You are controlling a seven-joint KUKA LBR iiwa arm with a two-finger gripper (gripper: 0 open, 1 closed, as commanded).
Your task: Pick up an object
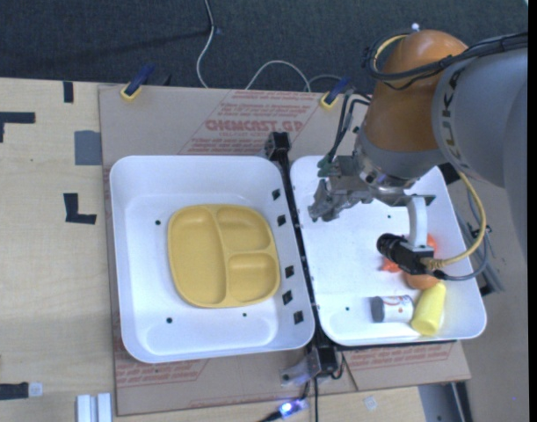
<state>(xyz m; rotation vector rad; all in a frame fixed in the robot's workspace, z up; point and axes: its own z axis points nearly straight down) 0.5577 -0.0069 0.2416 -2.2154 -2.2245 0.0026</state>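
Two white bins are sitting on the tabletop; the hand (328, 202), apparently holding nothing, is hovering over the right bin (356, 310), with a yellow bottle (429, 309) lying toward its near-right corner.

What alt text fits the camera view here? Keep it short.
A grey robot arm with an orange band reaches from the right over the right bin, its gripper hanging above the bin's upper left part. A yellow bottle, a small white tube and an orange object lie near the bin's lower right corner. The left bin holds a yellow divided plate.
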